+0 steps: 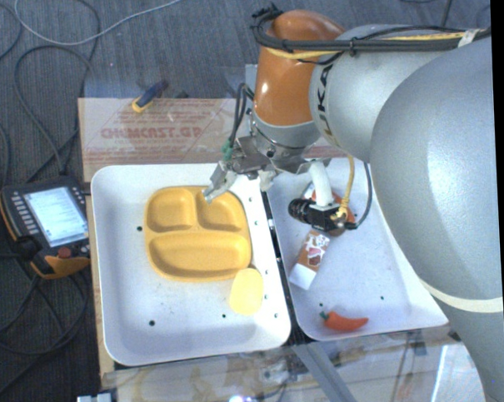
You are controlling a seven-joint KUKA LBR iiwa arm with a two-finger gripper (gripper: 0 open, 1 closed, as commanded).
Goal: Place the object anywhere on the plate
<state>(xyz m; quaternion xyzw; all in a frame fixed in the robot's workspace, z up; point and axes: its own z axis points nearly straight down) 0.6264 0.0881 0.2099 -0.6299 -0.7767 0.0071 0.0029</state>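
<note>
Tool over the plate's far corner, no object seen in it.
The tool (234,176) hangs above the yellow plate (197,233) in the left bin (124,326); its grip state I cannot tell. A pale yellow object (247,290) lies just beside the plate's near edge, perhaps touching, not on it.

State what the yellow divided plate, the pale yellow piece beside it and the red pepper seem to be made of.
Yellow divided plate: likely moulded plastic, matte, with smooth rounded compartment walls and even colour.
Pale yellow piece: probably plastic or foam toy food; uniform, dull, no sheen, too small to settle.
Red pepper: apparently plastic toy; slight gloss and a flat orange-red colour.
</note>
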